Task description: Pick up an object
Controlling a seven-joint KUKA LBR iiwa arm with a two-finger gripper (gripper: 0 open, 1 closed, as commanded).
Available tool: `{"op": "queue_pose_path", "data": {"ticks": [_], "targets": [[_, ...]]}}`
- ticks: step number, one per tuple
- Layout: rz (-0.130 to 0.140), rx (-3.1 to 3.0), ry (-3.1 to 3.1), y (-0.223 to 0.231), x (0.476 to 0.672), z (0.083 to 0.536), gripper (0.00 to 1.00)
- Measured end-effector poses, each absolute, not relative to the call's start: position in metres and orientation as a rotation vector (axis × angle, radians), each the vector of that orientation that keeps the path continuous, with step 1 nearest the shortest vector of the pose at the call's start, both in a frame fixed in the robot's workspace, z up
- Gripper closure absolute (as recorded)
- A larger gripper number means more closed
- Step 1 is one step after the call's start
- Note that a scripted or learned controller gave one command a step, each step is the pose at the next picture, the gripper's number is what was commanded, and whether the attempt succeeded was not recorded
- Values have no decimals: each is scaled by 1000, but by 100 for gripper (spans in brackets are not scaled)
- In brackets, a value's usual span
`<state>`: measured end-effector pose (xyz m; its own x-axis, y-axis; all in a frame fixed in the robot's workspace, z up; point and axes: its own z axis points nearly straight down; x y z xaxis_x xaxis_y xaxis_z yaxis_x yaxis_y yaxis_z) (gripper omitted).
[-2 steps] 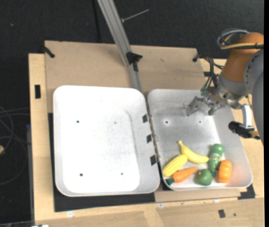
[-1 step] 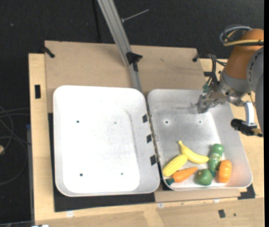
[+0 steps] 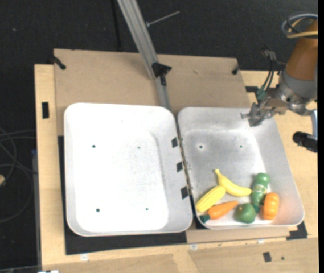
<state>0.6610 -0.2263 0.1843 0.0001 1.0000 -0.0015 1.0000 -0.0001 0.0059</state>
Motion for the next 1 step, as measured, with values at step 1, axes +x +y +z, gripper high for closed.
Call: {"op": "queue_pose_path", "data": {"ticks": [1], "targets": [[5, 2218, 2218, -227, 662, 238, 100]]}}
